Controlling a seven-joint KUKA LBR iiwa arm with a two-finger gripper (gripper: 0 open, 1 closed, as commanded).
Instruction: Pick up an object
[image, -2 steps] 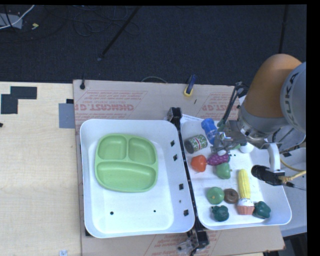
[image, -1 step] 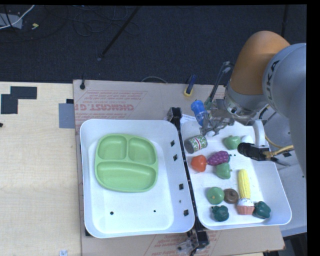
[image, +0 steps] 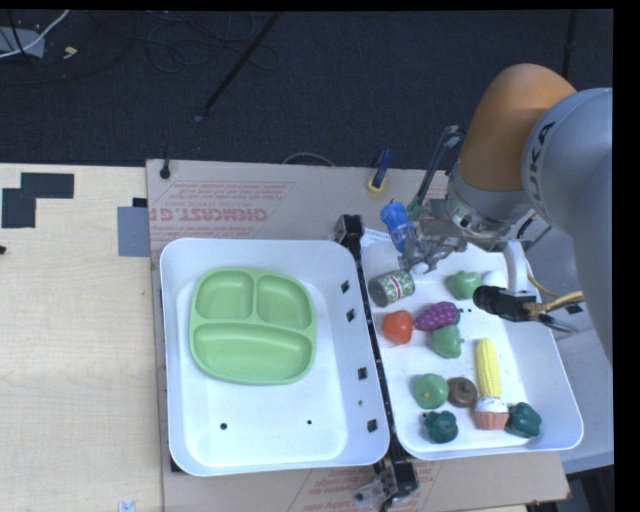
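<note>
My gripper hangs over the far left part of the right bin, low and close to its floor. Just in front of it and to the left lies a small tin can on its side, with a green and red label. It sits apart from the gripper tip. Near the can are a red tomato, purple grapes and a green pepper. Nothing shows in the gripper's hold.
Further forward in the right bin lie a green vegetable, a corn cob, a green apple, a brown donut, a cupcake and broccoli. The left bin holds a green divided plate.
</note>
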